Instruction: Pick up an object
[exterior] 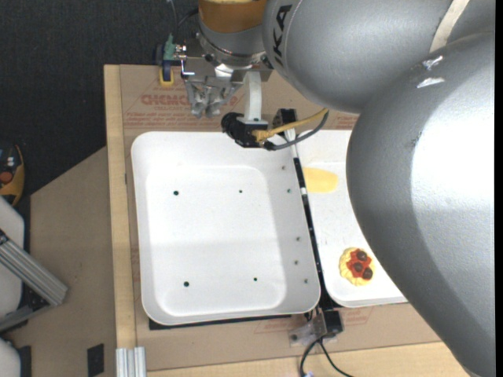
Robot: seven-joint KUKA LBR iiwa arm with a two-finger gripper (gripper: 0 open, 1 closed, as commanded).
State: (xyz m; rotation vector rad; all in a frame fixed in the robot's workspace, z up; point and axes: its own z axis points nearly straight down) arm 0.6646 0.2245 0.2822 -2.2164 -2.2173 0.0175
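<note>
**Two small pieces wait in the right bin while the pincer sits beyond the left one**

The pincer (pixel 206 100) hangs over the bench (pixel 118 210) just past the far rim of the left bin (pixel 220 234). Its metal fingers point down, close together, with nothing seen between them; whether a gap remains cannot be told.

The things to pick lie in the right bin (pixel 334 218), much of which is hidden by the arm (pixel 377 53). A flat yellow piece (pixel 321 181) rests near the bin's left wall, and nearer the front edge lies a small round yellow piece with red spots (pixel 357 265), perhaps a toy pizza. They are well apart.

Both look light and small, probably plastic or rubber, so weight should be no trouble. The flat piece lies low on the floor and may slip from the fingers unless taken across its narrow width. The spotted one looks slightly thicker and would likely give a surer hold if pinched across its edges from above. Neither seems fragile.
</note>
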